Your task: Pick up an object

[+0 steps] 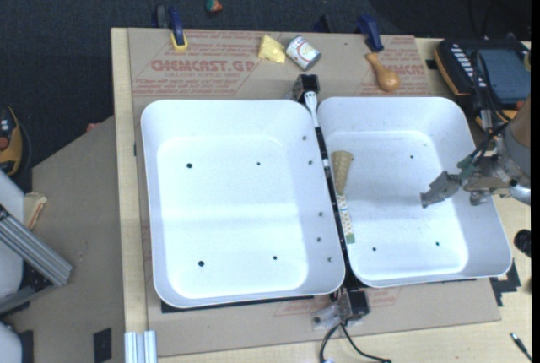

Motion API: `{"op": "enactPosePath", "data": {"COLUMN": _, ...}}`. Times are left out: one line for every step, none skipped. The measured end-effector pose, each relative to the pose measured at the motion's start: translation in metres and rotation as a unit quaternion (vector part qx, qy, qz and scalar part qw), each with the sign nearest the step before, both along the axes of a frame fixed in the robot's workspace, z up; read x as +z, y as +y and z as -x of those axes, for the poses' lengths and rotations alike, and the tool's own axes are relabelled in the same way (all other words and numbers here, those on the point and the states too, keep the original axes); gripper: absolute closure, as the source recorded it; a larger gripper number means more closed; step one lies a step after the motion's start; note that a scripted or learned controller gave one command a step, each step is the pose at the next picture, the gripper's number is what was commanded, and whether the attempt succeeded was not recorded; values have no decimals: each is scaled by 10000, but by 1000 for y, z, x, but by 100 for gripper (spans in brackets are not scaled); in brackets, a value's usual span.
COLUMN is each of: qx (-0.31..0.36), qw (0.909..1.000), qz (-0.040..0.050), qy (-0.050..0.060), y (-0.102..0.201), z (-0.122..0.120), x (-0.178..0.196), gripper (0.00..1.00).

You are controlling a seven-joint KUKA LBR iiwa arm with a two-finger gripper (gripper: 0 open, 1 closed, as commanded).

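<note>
A tan cone-shaped object lies in the right bin, close to its left wall. Just below the cone, a narrow pale strip with green marks runs along that same wall. My gripper reaches in from the right and hangs low over the right-middle of this bin. It stands well to the right of the cone, apart from it, with bare white floor under it. I see nothing held in it.
The left bin shows bare white floor. Behind the bins on the board lie a yellow piece, a small white box and a wooden spoon-like item. Blue clamps grip the board's far edge. A black device sits at far right.
</note>
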State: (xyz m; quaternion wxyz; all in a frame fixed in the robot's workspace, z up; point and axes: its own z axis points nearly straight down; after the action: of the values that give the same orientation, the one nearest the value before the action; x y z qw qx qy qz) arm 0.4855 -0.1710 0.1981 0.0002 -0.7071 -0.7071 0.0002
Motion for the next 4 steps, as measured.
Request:
{"op": "enactPosePath", "data": {"qx": 28, "qw": 9999, "qz": 20, "qy": -115, "y": 50, "z": -4, "x": 281, "gripper": 0}}
{"op": "enactPosePath", "data": {"qx": 7, "qw": 10000, "qz": 16, "qy": -35, "y": 49, "z": -3, "x": 282, "gripper": 100}}
{"op": "enactPosePath", "data": {"qx": 14, "qw": 10000, "qz": 7, "qy": -37, "y": 83, "z": 6, "x": 311, "gripper": 100}}
{"op": "enactPosePath", "data": {"qx": -38, "qw": 10000, "qz": 27, "qy": -41, "y": 8, "z": 6, "x": 339, "gripper": 100}}
